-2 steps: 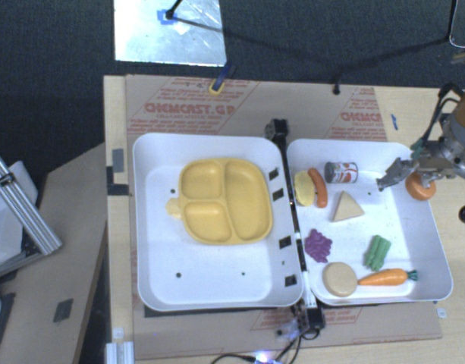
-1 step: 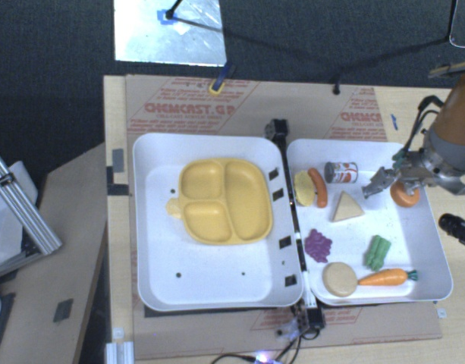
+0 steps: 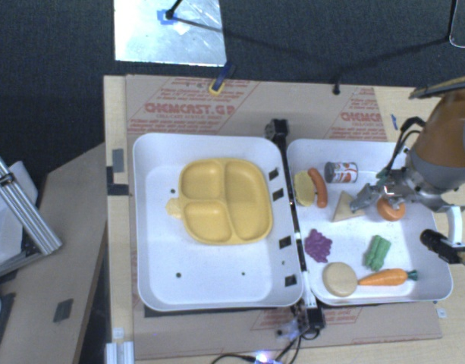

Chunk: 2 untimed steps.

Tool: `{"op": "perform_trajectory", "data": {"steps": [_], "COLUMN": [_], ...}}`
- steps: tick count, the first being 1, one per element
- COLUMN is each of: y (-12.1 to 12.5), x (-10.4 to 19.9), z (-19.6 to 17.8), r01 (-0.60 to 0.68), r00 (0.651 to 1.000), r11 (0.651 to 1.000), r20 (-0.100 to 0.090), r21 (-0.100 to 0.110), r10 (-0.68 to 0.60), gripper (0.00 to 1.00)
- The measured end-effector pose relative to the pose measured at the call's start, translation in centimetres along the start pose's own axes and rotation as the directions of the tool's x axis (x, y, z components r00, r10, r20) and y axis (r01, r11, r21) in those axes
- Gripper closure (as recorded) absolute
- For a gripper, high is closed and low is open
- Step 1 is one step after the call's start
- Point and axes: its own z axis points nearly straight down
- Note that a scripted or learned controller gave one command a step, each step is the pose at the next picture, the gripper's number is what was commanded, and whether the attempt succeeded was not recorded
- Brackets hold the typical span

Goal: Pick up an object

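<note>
While the arm reached in from the right of the camera view, its gripper (image 3: 376, 197) hung low over the right bin (image 3: 437, 279), near that bin's upper right part. The metal fingers sat between a tan wedge (image 3: 343, 208) on their left and an orange round piece (image 3: 392, 210) on their right, close to both. Whether the fingers were apart or together could not be told at this size, and nothing could be seen between them.

The right bin held every loose object. A small can (image 3: 340, 173) lay near the top, with a sausage (image 3: 318, 186) beside a yellow piece (image 3: 303, 189) further left. Lower down were a purple cluster (image 3: 318, 245), a green piece (image 3: 378, 252), a round beige disc (image 3: 340, 278) and a carrot (image 3: 384, 277), all well apart from the gripper.

The left bin (image 3: 152, 226) carried a yellow divided plate (image 3: 221, 201) near its middle.

As a judgement, the pick was at most at the approach or closing stage: no object appeared lifted, and all seemed to rest on the bin floor. Securing one of the two nearest pieces and raising it clear was probably what remained.
</note>
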Motion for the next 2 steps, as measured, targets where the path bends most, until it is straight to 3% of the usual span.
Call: {"op": "perform_trajectory", "data": {"steps": [1, 2], "y": [0.3, 0.7], "x": [0.1, -0.3], "z": [3.9, 2.3], "r01": [0.0, 0.0], "r00": [1.0, 1.0], "r11": [1.0, 1.0], "r20": [-0.003, 0.01], "r21": [-0.004, -0.023], "r10": [0.0, 0.0], "gripper": [0.0, 1.0]}}
